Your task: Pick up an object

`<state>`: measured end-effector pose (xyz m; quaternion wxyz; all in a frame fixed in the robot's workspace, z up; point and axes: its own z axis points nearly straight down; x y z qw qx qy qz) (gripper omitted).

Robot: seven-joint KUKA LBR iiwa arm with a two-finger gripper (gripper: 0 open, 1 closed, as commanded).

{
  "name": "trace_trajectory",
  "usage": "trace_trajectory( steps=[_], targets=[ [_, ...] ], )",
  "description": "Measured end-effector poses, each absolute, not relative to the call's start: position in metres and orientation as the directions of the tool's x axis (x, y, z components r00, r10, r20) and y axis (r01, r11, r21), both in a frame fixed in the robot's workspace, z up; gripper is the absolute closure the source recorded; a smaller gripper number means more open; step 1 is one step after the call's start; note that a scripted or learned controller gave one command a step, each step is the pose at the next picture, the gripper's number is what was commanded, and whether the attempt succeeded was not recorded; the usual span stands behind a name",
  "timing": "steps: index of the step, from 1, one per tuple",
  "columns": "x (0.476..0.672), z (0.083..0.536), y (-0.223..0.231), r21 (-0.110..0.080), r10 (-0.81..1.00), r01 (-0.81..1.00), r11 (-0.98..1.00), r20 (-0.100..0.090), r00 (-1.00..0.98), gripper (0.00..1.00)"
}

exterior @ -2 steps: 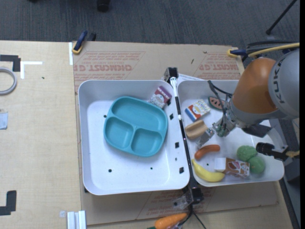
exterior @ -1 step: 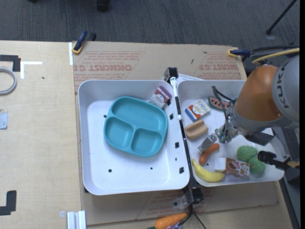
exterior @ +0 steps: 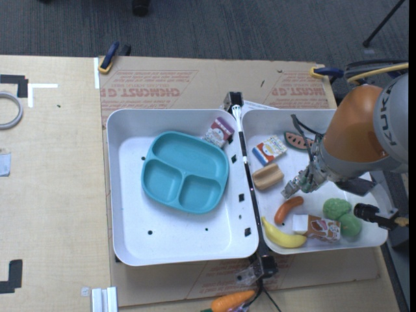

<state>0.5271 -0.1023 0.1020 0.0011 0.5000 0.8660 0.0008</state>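
Observation:
My gripper (exterior: pixel 294 186) hangs low in the right bin (exterior: pixel 273 117), just above and right of an orange hot dog sausage (exterior: pixel 288 208). A bread roll (exterior: pixel 267 176) lies to its left, with a small milk carton (exterior: pixel 269 151) behind that. A banana (exterior: pixel 283 235) rests at the bin's front edge beside a white block (exterior: pixel 299 223) and a printed packet (exterior: pixel 325 229). A green broccoli toy (exterior: pixel 342 214) sits at the front right. A watermelon slice (exterior: pixel 295 139) lies at the back. The fingers look nearly together with nothing visibly between them.
The left bin (exterior: pixel 130 194) holds a teal divided plate (exterior: pixel 185 172) and a small wrapped packet (exterior: pixel 218 132) at its back right corner. A carrot toy (exterior: pixel 231 299) lies on the cardboard in front of the bins. The arm's orange band (exterior: pixel 354 125) overhangs the right bin's far side.

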Motion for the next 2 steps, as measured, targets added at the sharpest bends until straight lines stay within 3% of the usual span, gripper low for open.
trace_trajectory(
  steps=[1, 2],
  targets=[
    [0.5271, 0.1020, -0.1023, 0.002, 0.866, 0.866, 0.501, -0.001, -0.501, 0.00],
    [0.5280, 0.1118, -0.1025, 0.004, 0.866, 0.866, 0.499, -0.002, -0.499, 1.00]
  ],
)
